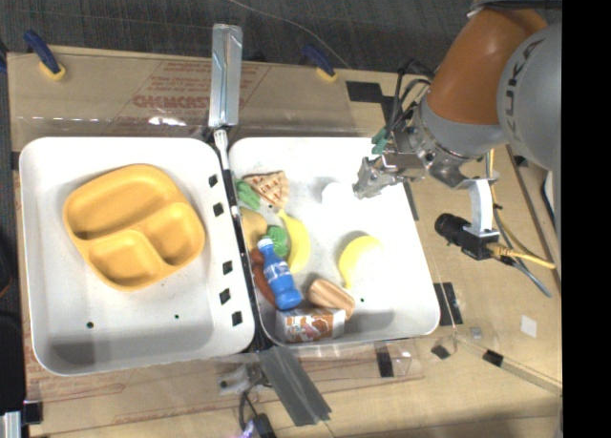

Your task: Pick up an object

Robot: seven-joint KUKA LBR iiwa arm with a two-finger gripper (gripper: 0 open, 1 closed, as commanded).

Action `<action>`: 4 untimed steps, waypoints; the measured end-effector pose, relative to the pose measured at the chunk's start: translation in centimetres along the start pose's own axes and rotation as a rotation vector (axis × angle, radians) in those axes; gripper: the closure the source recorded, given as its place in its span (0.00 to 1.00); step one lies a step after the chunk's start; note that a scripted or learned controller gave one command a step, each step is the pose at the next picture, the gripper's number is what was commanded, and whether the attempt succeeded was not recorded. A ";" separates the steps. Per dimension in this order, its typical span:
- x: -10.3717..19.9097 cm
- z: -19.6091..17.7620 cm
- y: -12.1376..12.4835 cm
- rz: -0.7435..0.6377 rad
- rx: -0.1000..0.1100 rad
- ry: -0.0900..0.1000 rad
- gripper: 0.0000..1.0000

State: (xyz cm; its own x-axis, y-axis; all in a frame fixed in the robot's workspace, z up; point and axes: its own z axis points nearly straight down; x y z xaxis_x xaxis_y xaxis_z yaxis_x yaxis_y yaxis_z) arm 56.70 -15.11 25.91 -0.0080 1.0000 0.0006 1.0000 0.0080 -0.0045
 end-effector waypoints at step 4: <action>5.3 15.6 -2.1 0.220 0.001 0.001 0.00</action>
State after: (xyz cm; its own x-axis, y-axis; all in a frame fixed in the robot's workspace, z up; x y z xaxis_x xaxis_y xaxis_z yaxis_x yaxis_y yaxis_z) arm 54.48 -9.79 10.28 0.2108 0.9775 0.0005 0.9775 -0.2108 -0.0052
